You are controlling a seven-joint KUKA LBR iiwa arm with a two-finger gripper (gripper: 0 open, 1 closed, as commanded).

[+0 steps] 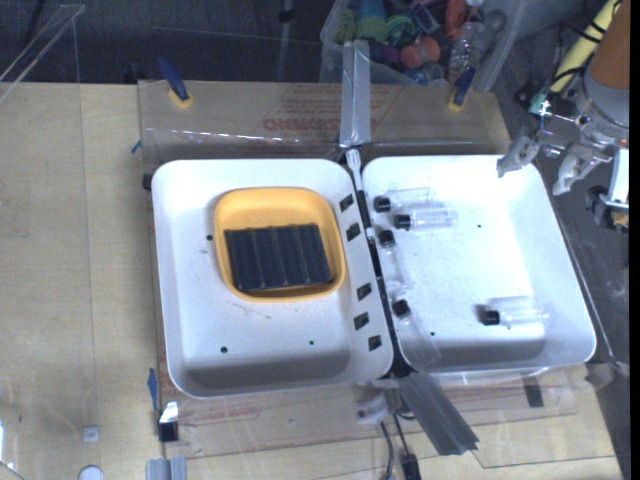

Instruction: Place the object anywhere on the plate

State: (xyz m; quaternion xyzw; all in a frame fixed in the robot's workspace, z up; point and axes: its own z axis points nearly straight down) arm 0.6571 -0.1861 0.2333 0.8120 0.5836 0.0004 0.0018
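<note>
A yellow plate [232,214] lies in the left bin [190,338]. A dark ridged slab [277,256] rests flat on the plate. In the right bin [560,268] lie clear plastic vials with black caps: two close together near the back [418,215] and one at the front right [512,315]. My gripper [541,165] hangs over the back right corner of the right bin, open, with nothing between its fingers. It is well away from the vials and the plate.
A black-marked divider [360,258] runs between the two bins. A clear tub of colourful toys [420,18] stands behind the bins. Blue clamps [178,90] hold a transparent sheet at the back.
</note>
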